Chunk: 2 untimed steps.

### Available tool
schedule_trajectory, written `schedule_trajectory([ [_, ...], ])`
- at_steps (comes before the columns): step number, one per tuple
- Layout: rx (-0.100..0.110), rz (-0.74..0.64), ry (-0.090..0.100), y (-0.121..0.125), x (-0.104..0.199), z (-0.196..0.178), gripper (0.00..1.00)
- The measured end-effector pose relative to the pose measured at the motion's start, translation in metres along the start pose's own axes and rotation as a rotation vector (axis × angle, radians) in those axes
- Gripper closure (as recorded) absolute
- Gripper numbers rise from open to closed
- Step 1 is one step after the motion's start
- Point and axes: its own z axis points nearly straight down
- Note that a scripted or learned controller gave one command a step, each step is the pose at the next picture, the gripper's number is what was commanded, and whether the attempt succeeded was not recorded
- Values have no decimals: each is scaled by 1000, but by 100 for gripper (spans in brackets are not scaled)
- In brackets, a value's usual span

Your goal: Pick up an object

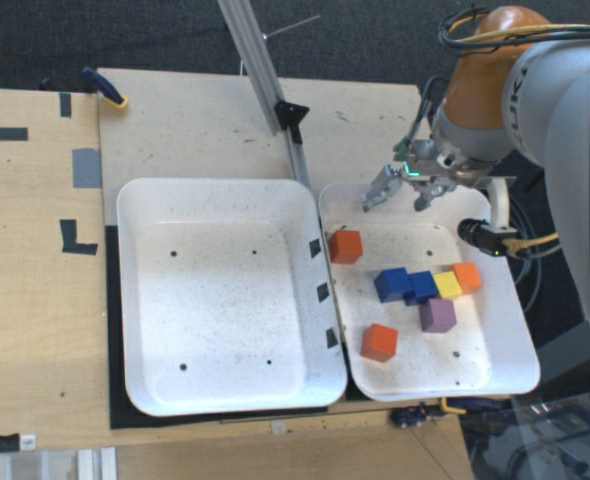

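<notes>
**Gripper open over far edge of right bin, nothing held**

Gripper, two metal fingers, hangs spread apart above the far-left part of the right shallow white bin. Nothing between the fingers. Left fingertip sits close to the bin's far rim; right one is a bit further right, over the bin floor. Grey arm with orange band comes in from the right, wrist above the bin's far rim.

Blocks, all in the right bin, all lying on the floor:
- orange cube, far-left part, near the wall shared with the other bin; closest block to the gripper, but apart from it, nearer to the camera
- blue block, mid-bin, looks like two cubes side by side
- small yellow cube, touching the blue block's right end
- small orange cube, just right of the yellow one, touching it
- purple cube, on the near side of the yellow cube, touching or nearly so; cannot tell which
- orange-red cube, near-left part, on its own

Left shallow white bin sits beside the right one, rims meeting in the middle. A grey metal pole slants over the bench at the far side.
</notes>
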Motion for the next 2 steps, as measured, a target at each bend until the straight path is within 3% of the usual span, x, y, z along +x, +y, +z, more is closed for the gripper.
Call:
schedule_trajectory([
  [1, -5, -1, 0, 1, 0, -3, 0],
  [2, 1, -1, -2, -1, 2, 62, 0],
])
